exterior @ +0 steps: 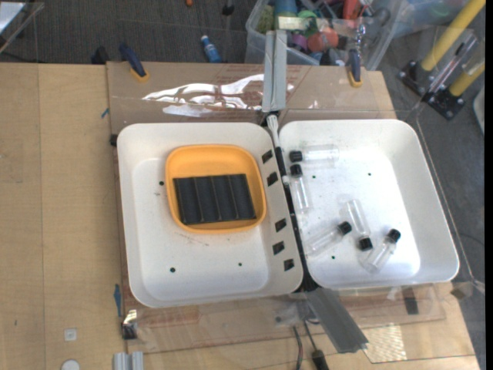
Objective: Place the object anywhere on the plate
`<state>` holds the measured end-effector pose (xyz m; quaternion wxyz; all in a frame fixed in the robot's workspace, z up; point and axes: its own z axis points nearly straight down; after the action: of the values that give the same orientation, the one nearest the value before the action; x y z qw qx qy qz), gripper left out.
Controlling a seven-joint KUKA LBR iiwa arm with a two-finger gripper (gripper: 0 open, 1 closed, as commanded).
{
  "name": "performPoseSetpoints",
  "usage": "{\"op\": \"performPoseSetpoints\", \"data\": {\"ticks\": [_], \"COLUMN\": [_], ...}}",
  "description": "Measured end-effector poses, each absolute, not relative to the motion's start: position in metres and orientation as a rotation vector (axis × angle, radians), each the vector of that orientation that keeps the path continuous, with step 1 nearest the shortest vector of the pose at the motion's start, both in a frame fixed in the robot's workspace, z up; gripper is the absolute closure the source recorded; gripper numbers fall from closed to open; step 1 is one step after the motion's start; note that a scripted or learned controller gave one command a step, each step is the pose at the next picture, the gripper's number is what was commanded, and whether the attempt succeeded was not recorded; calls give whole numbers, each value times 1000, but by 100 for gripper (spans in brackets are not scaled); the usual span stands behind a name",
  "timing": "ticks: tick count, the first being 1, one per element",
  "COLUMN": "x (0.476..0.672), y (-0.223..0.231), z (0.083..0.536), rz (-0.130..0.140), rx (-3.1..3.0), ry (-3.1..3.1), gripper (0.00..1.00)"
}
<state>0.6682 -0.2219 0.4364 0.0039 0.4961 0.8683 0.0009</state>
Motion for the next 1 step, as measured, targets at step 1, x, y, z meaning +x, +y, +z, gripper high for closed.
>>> {"op": "performPoseSetpoints", "data": {"ticks": [1], "x": [668], "y": [-221], "z": [436], "rz": [3], "rx": [1116], "ry": [2931], "gripper": [100]}}
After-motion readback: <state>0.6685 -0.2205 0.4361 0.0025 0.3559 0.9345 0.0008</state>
